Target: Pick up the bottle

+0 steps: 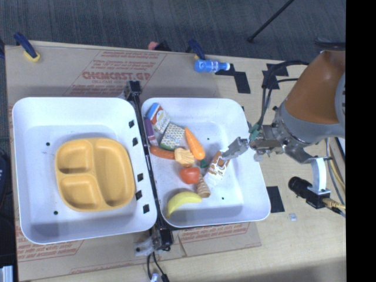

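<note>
From the overhead camera view, you have two white bins side by side on the cardboard-covered surface (282, 239). The left bin (35, 116) holds a yellow divided tray (94, 174). The right bin (247, 198) holds a cluster of toy food: a carrot (195, 144), a tomato (189, 175), a banana (184, 201), a sausage (161, 153), an ice-cream cone (203, 187) and a few small packets near the divider. The bottle (217, 167), a small one with a brown and white label, lies tilted in the right bin, just right of the tomato. Your claw (235, 150) reaches in from the right and sits at the bottle's upper end, seemingly touching it, but the view is too coarse to say whether its tips are apart or together. A blue clamp (210, 66) sits on the surface behind the bins.
</note>
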Action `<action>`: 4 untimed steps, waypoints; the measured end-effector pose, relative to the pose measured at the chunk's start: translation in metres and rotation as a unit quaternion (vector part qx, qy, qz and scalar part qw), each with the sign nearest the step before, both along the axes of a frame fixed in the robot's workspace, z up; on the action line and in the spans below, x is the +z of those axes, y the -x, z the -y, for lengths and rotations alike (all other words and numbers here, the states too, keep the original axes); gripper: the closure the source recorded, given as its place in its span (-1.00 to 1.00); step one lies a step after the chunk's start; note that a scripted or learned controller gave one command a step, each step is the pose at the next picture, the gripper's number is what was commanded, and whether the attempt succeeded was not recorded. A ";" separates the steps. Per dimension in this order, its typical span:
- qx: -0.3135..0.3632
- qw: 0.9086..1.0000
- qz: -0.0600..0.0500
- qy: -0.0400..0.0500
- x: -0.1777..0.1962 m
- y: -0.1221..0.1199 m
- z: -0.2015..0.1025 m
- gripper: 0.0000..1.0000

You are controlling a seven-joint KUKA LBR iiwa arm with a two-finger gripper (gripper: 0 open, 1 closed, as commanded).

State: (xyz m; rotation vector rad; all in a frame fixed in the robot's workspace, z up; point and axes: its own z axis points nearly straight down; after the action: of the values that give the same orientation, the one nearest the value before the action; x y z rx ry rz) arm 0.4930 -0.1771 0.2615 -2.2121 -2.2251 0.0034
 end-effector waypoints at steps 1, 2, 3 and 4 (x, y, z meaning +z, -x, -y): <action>-0.107 0.994 0.001 0.001 0.119 -0.033 -0.024 -1.00; -0.067 0.998 0.002 0.001 0.239 -0.044 -0.099 -1.00; -0.053 0.999 0.002 0.001 0.281 -0.020 -0.153 -1.00; -0.049 0.999 0.002 0.001 0.292 -0.020 -0.153 1.00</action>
State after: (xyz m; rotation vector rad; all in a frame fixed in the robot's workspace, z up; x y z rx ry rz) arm 0.5134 -0.0238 0.5532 -2.3212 -2.1179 0.0015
